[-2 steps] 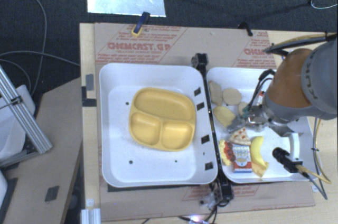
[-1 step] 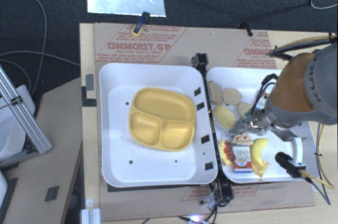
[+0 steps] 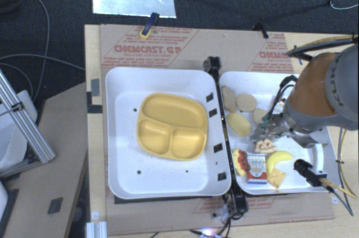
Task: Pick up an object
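- My arm (image 3: pixel 322 91), grey with an orange band, reaches in over the right bin (image 3: pixel 263 78) from its right edge, wrist bent down toward the bin's middle.
- My gripper (image 3: pixel 268 131) hangs low over the cluster of play food near the middle of the right bin; whether it is released or clenched I cannot tell, since the wrist and cabling hide it from above.
- Nothing can be seen held in the gripper.
- Just below the gripper lies a small red-and-white piece (image 3: pixel 265 146), touching or nearly touching the tool; which, I cannot tell.
- A banana (image 3: pixel 279 159) lies toward the bin's front edge, just beside that piece.
- A small carton (image 3: pixel 256 168) rests by the front edge, with a red item (image 3: pixel 241 159) at its left and a yellow wedge (image 3: pixel 276 177) at its right.
- A pale yellow lump (image 3: pixel 239 123) sits near the bin's left edge, left of the gripper.
- Three tan discs (image 3: pixel 245 101) lie toward the back-left of the bin, apart from the gripper.
- The left bin (image 3: pixel 120 175) carries a yellow divided tray (image 3: pixel 171 126) at its middle, lying flat, well apart from my arm.
- Both bins sit side by side on a cardboard sheet (image 3: pixel 185 43) covering the bench.
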